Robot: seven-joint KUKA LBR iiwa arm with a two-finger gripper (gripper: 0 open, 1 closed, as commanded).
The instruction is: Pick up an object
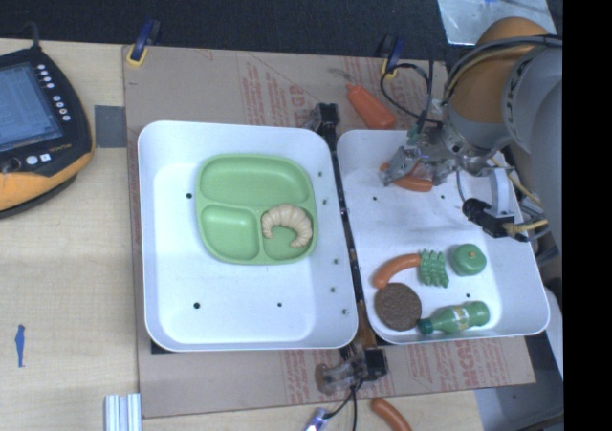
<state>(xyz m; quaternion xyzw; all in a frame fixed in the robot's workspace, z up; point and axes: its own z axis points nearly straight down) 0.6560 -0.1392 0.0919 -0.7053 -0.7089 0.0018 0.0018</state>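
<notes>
Gripper (pixel 413 163): low in the far part of the right bin (pixel 535 324), fingers set close about an orange carrot-like piece (pixel 413 183); a firm hold cannot be told from this view.
Target position: the orange piece lies on the bin floor near the far wall, directly under the fingertips.
Target axis: long axis runs roughly left to right across the view, tilted slightly; which end is the tip cannot be told.
Step in hand: closing on the piece, by my judgement.
Method advised: fingers across the short width, at mid-length; close fully before lifting; lift straight up, clear of the bin wall.
Left bin (pixel 163 228): green tray (pixel 234 195) bearing a croissant (pixel 289 225).
</notes>
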